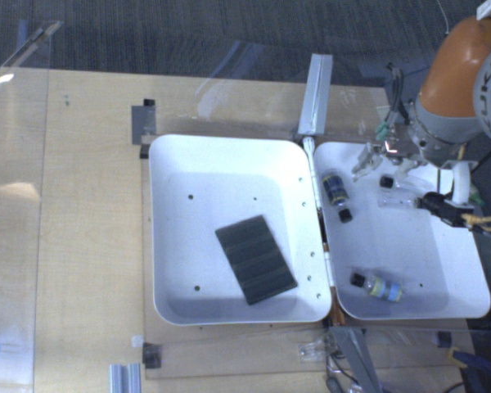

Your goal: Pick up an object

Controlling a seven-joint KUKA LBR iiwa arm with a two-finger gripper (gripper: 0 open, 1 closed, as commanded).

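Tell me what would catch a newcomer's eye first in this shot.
Probably the dark ribbed pad lying at a slant in the left bin, stark against the white. Next, the arm's orange band at upper right, above the right bin, which holds two small bottles: one near its left wall, one near the front.

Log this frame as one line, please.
arm: over right bin | gripper: grip unclear | right bin: two small bottles | left bin: dark ribbed pad

White bins (pixel 172 219) — dark grey ribbed pad (pixel 256 259)
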